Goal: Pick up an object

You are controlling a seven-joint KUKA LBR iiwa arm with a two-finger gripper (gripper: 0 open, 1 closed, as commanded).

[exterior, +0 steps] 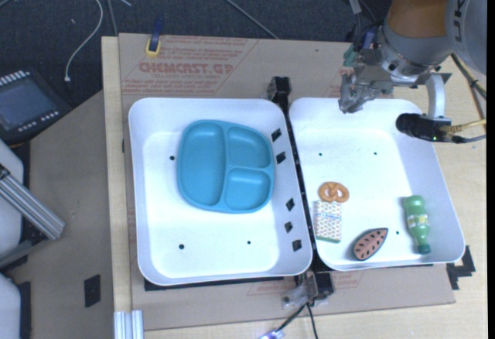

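Observation:
The right bin (pixel 371 152) holds a pretzel (pixel 333 192), a small white patterned packet (pixel 329 220), a brown oval leaf-like piece (pixel 370 244) and a green bottle (pixel 417 223), all near its front edge. My gripper (pixel 353 101) hangs over the bin's back left corner, well away from those objects. Nothing shows between its fingers.
The left bin (pixel 155 198) holds a blue divided plate (pixel 226 166). Black clips line the ridge between the bins (pixel 288 175). Cables lie on the dark floor at the back. A black camera-like part (pixel 418 126) sticks out over the right bin's back right.

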